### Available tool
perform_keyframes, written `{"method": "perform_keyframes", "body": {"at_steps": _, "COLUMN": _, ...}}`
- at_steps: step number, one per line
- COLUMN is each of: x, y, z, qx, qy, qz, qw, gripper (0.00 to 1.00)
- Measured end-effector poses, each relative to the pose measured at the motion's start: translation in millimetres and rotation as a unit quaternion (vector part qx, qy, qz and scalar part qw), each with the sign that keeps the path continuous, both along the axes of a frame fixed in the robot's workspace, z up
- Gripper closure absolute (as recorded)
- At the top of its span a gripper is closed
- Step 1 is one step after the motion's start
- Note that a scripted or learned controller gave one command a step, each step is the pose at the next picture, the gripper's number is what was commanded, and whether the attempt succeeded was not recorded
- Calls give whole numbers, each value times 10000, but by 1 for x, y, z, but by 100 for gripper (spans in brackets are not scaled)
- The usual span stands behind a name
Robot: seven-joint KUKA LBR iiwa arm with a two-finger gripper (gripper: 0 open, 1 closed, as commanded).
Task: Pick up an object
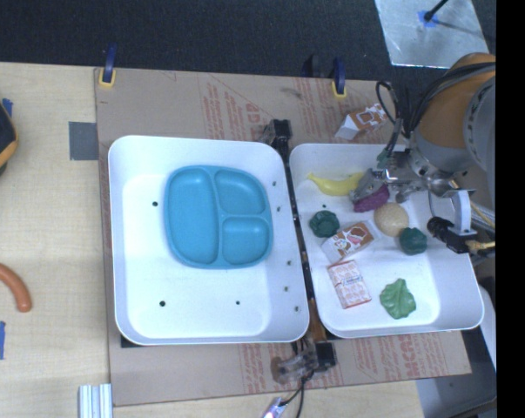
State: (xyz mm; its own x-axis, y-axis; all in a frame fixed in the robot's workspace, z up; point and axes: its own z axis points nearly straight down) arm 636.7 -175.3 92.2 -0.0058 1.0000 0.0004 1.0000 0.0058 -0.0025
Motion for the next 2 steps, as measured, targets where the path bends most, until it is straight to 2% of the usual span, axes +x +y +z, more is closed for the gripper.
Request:
{"method": "perform_keyframes", "body": {"at_steps": 1, "x": 20, "y": 35, "z": 0, "qx": 3, "qy": 5, "qz": -4, "qw": 10000, "gripper": 0}}
{"method": "perform_keyframes", "body": {"at_steps": 2, "x": 20, "y": 34, "z": 11, "qx": -1, "qy": 13, "qz": 14, "qw": 10000, "gripper": 100}}
